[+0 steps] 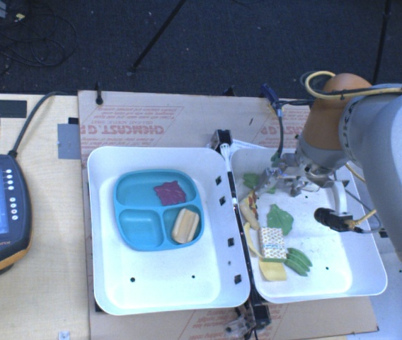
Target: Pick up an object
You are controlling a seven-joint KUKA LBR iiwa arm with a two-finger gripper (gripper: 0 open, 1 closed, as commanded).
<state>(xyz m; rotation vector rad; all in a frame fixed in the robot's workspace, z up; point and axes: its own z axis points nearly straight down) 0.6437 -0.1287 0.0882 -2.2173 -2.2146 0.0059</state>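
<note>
The pale surface point(38, 119) carries two white bins. The grey arm point(381, 140) reaches over the right bin point(342, 278), and its gripper point(286, 179) hangs low near that bin's far edge. The jaws are too blurred to read, so I cannot tell whether they are parted or clenched.

The left bin point(116, 289) holds a blue divided plate point(139, 227) with a magenta piece point(170, 191) and a tan roll point(185, 225).

The likely targets lie in the right bin. A flat green piece point(280, 218) sits near the gripper. A patterned packet point(274, 243), a green pod point(298, 261) and a yellow block point(273, 273) sit nearer the front.

All of these look like light toy food, probably smooth and apt to slide. The pod seems the best take, pinched across its narrow middle. The flat green piece offers little edge.
</note>
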